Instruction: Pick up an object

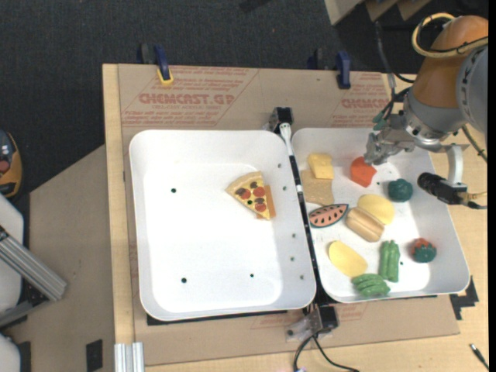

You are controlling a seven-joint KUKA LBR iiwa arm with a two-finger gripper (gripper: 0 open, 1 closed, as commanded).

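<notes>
My gripper hangs over the far part of the right bin, just above and to the right of a red-orange toy. Nothing shows between it and the toy. Around it in that bin lie a yellow cheese block, a tan cracker, a watermelon slice, a dark green ball, a yellow piece and a tan bun. A pizza slice lies alone in the left bin.
At the near side of the right bin lie a yellow oval, a green pepper, a leafy green piece and a red tomato. A black divider runs between the bins.
</notes>
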